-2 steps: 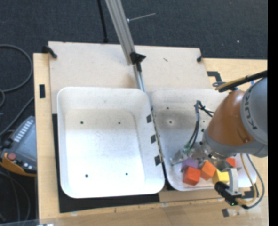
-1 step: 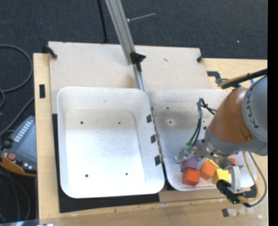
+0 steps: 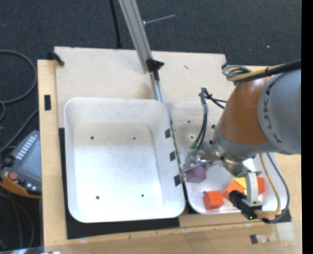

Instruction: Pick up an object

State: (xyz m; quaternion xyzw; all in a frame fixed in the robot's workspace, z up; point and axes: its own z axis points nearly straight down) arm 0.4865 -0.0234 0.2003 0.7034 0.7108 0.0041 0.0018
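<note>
My gripper (image 3: 194,165) reaches down into the right bin (image 3: 190,115), close to its left wall. A small purple object (image 3: 197,173) sits right at the gripper's tip; whether it is held or just beneath cannot be made out. An orange block (image 3: 213,199) lies near the bin's front edge. Further right lie a yellow piece (image 3: 237,186) and an orange-red piece (image 3: 259,185), partly hidden by the arm's cabling.
The left bin (image 3: 119,157) stands beside the right one, sharing a divider with black clips (image 3: 173,155). A slanted metal pole (image 3: 137,33) rises behind the bins. The arm's orange band (image 3: 246,115) covers much of the right bin. A pendant (image 3: 21,165) lies off the bench's left.
</note>
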